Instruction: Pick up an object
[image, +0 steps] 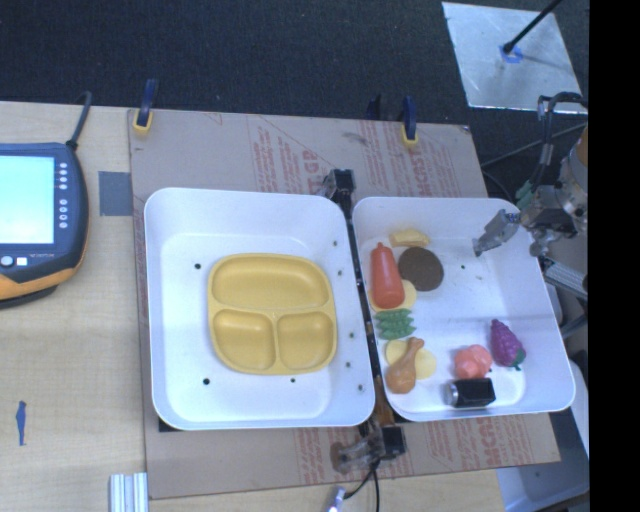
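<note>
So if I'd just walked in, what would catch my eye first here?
Probably the big yellow divided plate lying in the left white bin. Next, the colourful toy food lined up in the right bin: a red carrot-like piece, a brown disc, a purple piece. The gripper hovers at that bin's far right corner.

A yellow divided tray (272, 312) is lying in the left white bin (160, 300), far left of the claw. A teach pendant (38, 218) is resting beyond it, farther left.
</note>
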